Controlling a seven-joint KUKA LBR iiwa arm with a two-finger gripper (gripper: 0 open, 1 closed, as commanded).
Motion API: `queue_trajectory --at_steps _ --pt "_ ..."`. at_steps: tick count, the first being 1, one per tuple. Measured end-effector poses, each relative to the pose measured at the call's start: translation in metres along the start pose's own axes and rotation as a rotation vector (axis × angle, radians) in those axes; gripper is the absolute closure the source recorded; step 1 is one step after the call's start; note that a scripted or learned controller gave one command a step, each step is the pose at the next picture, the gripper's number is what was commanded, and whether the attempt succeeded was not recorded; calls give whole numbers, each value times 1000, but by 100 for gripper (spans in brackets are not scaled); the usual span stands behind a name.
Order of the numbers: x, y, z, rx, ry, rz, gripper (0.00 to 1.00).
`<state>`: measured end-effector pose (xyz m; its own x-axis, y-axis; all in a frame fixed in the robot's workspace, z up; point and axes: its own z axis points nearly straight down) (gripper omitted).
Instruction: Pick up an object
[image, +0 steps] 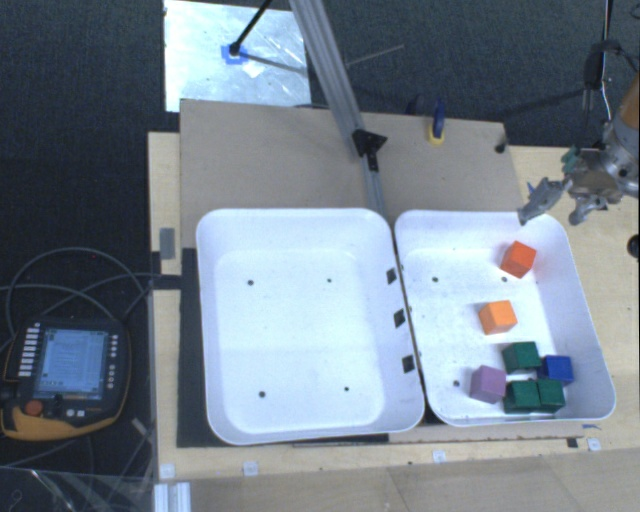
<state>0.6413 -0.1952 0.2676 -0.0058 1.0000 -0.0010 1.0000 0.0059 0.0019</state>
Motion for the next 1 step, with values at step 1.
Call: queue_trajectory --at_steps 1 --pt "0 0 0 0 -1 1 0"
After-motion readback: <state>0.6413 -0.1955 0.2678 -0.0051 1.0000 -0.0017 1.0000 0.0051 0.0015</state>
